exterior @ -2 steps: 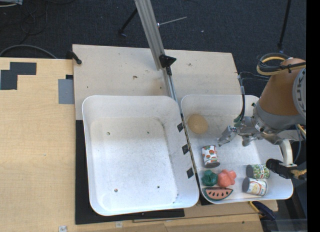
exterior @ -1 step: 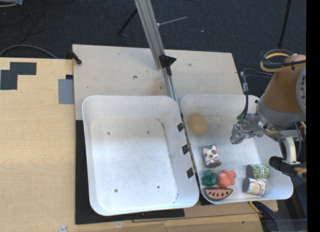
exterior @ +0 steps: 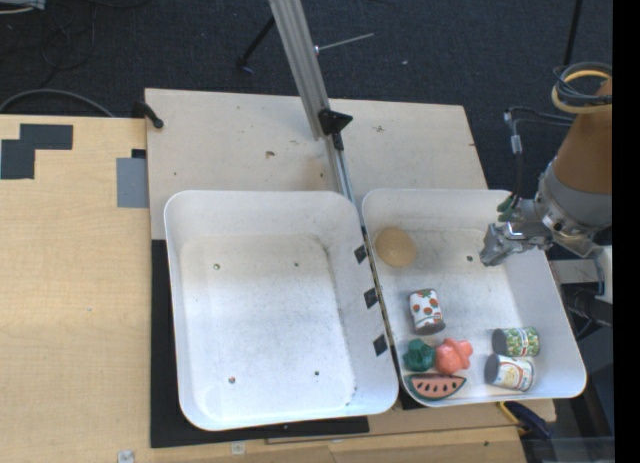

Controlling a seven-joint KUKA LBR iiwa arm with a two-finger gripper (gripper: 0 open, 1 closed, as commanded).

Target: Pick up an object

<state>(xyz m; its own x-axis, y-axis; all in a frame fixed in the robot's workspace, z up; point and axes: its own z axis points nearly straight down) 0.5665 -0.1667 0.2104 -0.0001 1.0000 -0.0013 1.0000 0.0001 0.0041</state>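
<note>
The right bin (exterior: pixel 470 216) holds a tan ball (exterior: pixel 395 247) near its left wall, a small carton with red dots (exterior: pixel 426 311), a green toy (exterior: pixel 419 356), a red-orange toy (exterior: pixel 454 354), a watermelon slice (exterior: pixel 437 386) and two cans (exterior: pixel 516 342) (exterior: pixel 509 372) at the front right. My gripper (exterior: pixel 497 248) hangs over the bin's right side, above bare floor, well right of the ball and behind the cans. Nothing shows between its fingertips.
The left bin (exterior: pixel 200 251) lies beside it, with black clips (exterior: pixel 368 296) along the shared wall. A slanted aluminium post (exterior: pixel 305 61) rises behind the bins. The arm's orange band (exterior: pixel 588 146) stands at the right edge.
</note>
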